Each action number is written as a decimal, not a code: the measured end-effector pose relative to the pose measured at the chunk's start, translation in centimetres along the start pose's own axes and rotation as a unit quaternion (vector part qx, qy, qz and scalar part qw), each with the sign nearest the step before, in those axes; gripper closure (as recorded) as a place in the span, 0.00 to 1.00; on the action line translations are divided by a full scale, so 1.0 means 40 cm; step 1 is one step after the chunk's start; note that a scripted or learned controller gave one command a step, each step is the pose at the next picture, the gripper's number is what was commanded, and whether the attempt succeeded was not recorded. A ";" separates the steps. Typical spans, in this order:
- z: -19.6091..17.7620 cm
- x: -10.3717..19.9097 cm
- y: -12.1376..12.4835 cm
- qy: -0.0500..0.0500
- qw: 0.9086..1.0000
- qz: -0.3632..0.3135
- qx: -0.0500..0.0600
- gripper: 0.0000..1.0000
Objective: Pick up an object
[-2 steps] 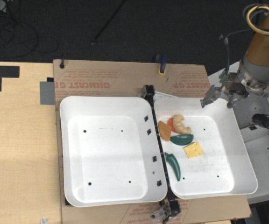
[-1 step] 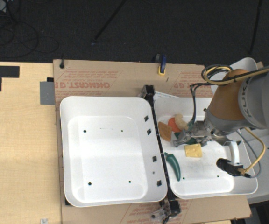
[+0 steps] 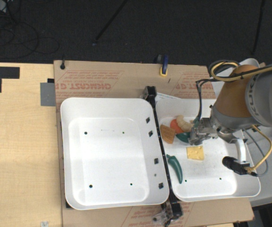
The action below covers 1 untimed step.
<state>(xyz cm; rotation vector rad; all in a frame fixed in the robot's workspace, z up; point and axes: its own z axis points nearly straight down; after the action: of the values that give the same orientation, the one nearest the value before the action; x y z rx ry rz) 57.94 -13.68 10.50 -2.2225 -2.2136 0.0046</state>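
The right bin [image 3: 211, 186] holds several small objects. A yellow square piece [image 3: 195, 153] lies near its middle. A green curved piece [image 3: 175, 167] lies by the divider. At the bin's upper left sit an orange-brown piece [image 3: 167, 133], a red piece [image 3: 176, 124], a cream piece [image 3: 184, 124] and a teal piece [image 3: 182, 137]. My gripper [image 3: 197, 134] is down in the right bin, just right of the teal piece and above the yellow square. Its fingers are too dark and small to read.
The left bin [image 3: 107, 150] lies beside the right one, with a black clip strip [image 3: 157, 141] between them. Both rest on a cardboard sheet [image 3: 103, 82]. A blue and yellow clamp [image 3: 163, 65] sits at the sheet's far edge. The arm's grey body and cables [image 3: 242, 105] overhang the right bin.
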 end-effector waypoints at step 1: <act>0.043 0.006 -0.191 0.000 1.000 -0.001 -0.002 1.00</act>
<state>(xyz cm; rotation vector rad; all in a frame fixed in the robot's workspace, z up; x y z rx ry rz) 50.28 -13.42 8.82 -2.2227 -2.2185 -0.0003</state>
